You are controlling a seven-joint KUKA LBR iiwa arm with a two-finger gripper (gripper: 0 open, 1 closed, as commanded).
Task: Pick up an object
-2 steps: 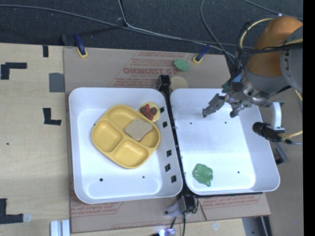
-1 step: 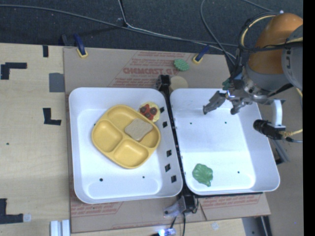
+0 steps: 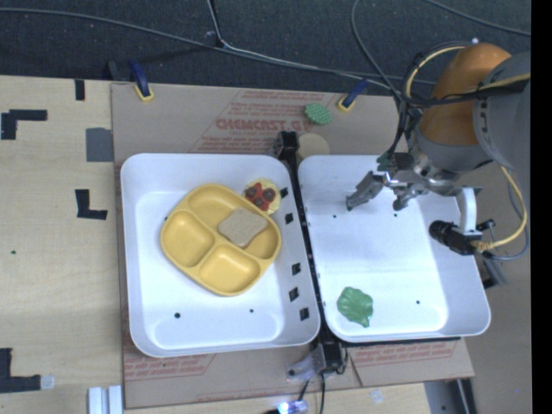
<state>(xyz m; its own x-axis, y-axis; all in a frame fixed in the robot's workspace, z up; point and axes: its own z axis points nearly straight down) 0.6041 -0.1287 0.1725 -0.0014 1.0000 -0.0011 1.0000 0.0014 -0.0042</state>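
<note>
Camera view looks down at a slant on two shallow white bins set side by side on a cardboard sheet [image 3: 250, 119] that covers the bench. In the left bin [image 3: 147, 317] a yellow divided plate [image 3: 207, 253] lies near the middle, tilted toward the bin's far right corner. A tan slice of toast [image 3: 242, 226] rests on the plate in its right-hand compartment. Just beyond the plate's far right tip, close to the bin's far right corner, sits a small yellow dish of dark red berries [image 3: 262, 194].

The right bin [image 3: 379, 248] holds a green leafy piece [image 3: 354, 305] near its front edge, somewhat left of the middle, lying alone on the white floor. The arm [image 3: 466, 102] reaches in over the bin's far right corner. Its gripper [image 3: 379, 195] hangs above the far part of the right bin with both fingers spread apart and nothing between them, well apart from the green leafy piece.

On the cardboard sheet beyond the bins, near the far edge, lies a small green textured object [image 3: 317, 112].
</note>
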